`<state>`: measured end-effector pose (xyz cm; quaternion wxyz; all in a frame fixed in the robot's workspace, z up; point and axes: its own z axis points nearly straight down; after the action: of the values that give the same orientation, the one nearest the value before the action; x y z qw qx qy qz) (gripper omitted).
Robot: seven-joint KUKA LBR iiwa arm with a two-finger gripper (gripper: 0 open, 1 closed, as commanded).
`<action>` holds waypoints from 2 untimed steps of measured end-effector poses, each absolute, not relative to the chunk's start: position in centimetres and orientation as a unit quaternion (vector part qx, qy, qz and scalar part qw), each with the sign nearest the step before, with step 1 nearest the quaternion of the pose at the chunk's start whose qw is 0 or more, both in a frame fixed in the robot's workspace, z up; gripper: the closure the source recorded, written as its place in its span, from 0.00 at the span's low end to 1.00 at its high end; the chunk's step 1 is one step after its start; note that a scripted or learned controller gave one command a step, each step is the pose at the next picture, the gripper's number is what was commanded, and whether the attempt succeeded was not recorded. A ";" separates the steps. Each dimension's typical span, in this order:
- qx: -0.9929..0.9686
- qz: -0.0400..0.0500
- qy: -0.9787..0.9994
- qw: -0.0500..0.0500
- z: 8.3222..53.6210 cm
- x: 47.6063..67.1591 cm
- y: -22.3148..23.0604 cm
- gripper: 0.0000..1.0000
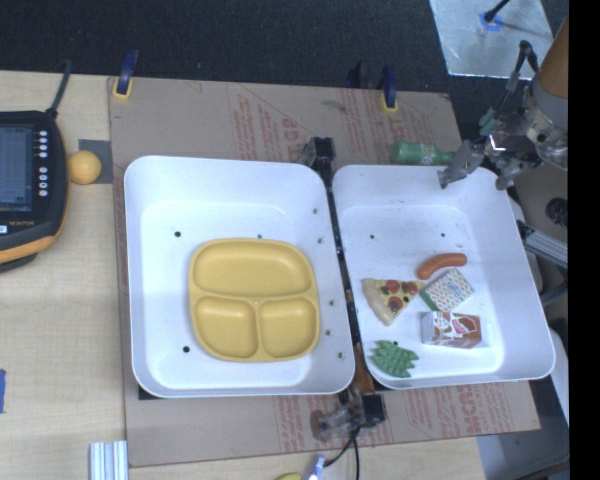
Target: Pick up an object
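Gripper (480, 163), finger state untellable, at right bin's (520, 268) far rim; best descend squarely over the sausage (441, 265), standing clear.

Light wooden bench (40, 328), covered in the middle by a brown cardboard sheet (230, 118) clipped at the far edge. On the cardboard, two white bins side by side, touching: left bin (150, 268), right bin (510, 288). Left of the cardboard, directly on the wood, a black and orange control tablet (15, 188), with a yellow ball (84, 166) just beside it. Near the front edge, a small blue mark (1, 388).
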<state>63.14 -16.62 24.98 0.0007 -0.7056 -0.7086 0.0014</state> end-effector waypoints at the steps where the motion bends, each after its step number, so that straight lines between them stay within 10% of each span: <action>1: -0.705 0.002 -0.709 0.001 9.1 55.9 -18.2 0.00; 2: -0.706 0.000 -0.708 0.000 9.3 64.2 -21.1 0.00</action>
<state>64.23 -21.11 9.29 0.0004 -0.7058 -0.7084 0.0001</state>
